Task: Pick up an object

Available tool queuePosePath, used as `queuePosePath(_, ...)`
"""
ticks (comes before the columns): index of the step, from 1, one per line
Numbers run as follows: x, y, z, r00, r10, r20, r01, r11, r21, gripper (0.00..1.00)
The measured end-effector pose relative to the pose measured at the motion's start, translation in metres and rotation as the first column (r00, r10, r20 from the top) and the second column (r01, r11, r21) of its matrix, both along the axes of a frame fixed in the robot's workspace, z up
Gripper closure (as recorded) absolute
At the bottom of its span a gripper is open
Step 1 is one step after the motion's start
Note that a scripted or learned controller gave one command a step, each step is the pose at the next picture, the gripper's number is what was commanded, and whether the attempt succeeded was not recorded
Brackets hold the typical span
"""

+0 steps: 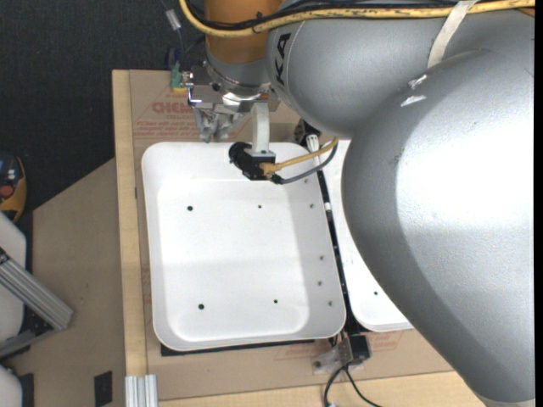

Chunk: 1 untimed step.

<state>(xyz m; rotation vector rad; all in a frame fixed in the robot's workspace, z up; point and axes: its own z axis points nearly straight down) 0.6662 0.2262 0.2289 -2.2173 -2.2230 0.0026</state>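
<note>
Two white bins, one bin (157, 227) beside the other bin (377, 312), one grey arm (424, 159), one tool (211, 131).

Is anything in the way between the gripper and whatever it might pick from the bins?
Nothing visible does. The gripper hangs at the left bin's back rim, and the arm covers most of the right bin, so its contents cannot be told.

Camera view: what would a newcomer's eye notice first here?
The huge grey arm dominates the right side, covering most of the right bin. Its orange band stands at the top, with the gripper at the far rim of the left bin.
</note>
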Motion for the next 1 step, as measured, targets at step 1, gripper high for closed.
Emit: queuePosePath(1,-0.0120,-0.0314,0.0612,1.000,-0.005,0.011,0.005,1.000,0.001,1.00)
